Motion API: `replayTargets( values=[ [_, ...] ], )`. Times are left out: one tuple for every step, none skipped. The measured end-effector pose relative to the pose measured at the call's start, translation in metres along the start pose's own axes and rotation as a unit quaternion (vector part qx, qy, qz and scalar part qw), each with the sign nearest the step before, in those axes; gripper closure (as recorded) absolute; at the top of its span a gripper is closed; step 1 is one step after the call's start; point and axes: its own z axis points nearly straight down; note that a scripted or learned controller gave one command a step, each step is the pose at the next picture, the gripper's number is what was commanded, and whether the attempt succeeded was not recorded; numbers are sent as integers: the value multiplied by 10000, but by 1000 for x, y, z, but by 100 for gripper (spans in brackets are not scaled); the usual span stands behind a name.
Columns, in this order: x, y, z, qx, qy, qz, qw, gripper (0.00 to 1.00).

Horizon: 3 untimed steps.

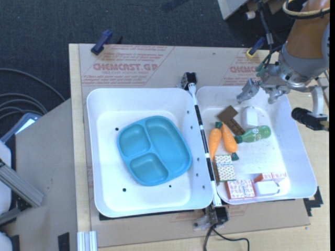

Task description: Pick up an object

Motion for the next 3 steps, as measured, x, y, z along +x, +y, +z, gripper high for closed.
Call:
replayTargets(
  values=[
    [22, -24, 114, -64, -16, -1, 10000, 0],
    [27, -107, 132, 2, -1, 6, 10000, 0],
    [30, -18, 130, -12, -15, 5, 10000, 0]
  ],
)
